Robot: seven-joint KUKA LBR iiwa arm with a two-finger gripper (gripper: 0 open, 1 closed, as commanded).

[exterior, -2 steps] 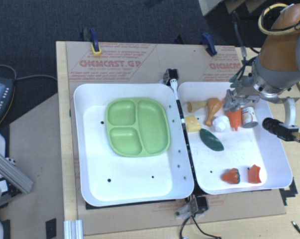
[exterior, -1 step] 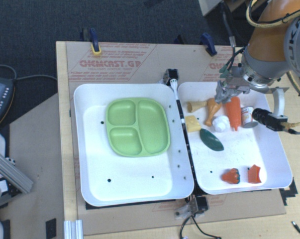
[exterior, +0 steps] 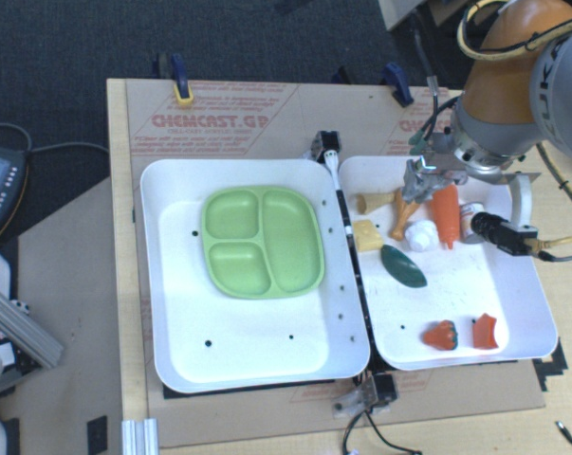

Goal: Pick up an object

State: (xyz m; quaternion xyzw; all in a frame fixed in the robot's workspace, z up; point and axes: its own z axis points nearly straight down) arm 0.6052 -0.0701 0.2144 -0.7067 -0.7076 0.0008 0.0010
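My gripper (exterior: 417, 186) hangs over the back of the right bin (exterior: 527, 297), at the end of the grey arm with its orange band (exterior: 513, 60). Just below it lie an orange carrot (exterior: 445, 216), a thin orange stick (exterior: 400, 218) and a white ball (exterior: 420, 237). The carrot's top end is right beside the gripper, and nothing visibly sits in its grasp. Further forward lie a dark green leaf-shaped piece (exterior: 403, 265), a yellow block (exterior: 366, 236), a red strawberry (exterior: 440, 335) and an orange-red piece (exterior: 485, 331).
A green divided plate (exterior: 264, 242) lies in the left bin (exterior: 172, 330). A small tan piece (exterior: 360, 203) sits by the divider. A black cable fitting (exterior: 499, 232) reaches over the right bin's back right. Blue clamps (exterior: 180, 72) hold the board's far edge.
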